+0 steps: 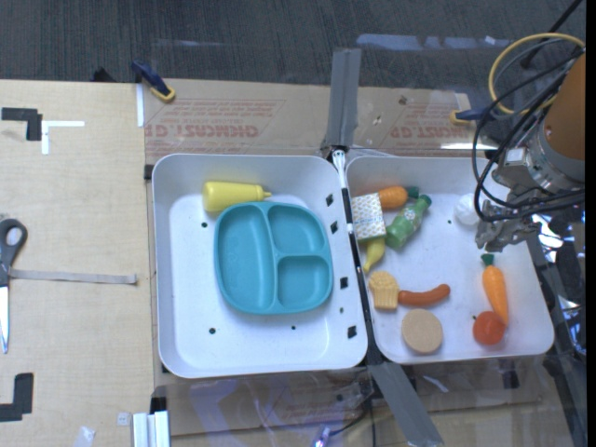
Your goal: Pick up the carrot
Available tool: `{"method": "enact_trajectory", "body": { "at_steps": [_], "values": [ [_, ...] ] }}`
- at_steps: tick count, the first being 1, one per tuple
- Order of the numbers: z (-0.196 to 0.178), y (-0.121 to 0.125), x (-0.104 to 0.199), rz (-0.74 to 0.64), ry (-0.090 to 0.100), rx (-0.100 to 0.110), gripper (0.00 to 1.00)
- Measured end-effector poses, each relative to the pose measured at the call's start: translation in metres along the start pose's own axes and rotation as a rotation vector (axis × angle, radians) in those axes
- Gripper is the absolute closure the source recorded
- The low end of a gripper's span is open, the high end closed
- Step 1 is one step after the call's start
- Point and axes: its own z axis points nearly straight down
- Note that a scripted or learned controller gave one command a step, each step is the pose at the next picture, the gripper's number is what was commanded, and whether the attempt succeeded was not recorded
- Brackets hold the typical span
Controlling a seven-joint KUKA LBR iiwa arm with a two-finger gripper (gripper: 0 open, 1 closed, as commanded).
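Since the carrot (495, 291) lay at a slant in the right bin (463, 354), its green top toward the far rim and a tomato (487, 328) touching its near tip, we judged the jaws (500, 237) should straddle its middle, across its length, clear of the tomato. They hung just beyond the carrot's green top, above the bin; we could not tell whether they stood apart or together. Our arm (564, 128) reached in past the bin's right edge.
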Motion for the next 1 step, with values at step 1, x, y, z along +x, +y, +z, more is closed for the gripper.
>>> {"method": "enact_trajectory", "body": {
  "at_steps": [1],
  "values": [
    [0.0002,0.0001,0.0003,0.001,0.000,-0.001,0.00]
  ]
}}
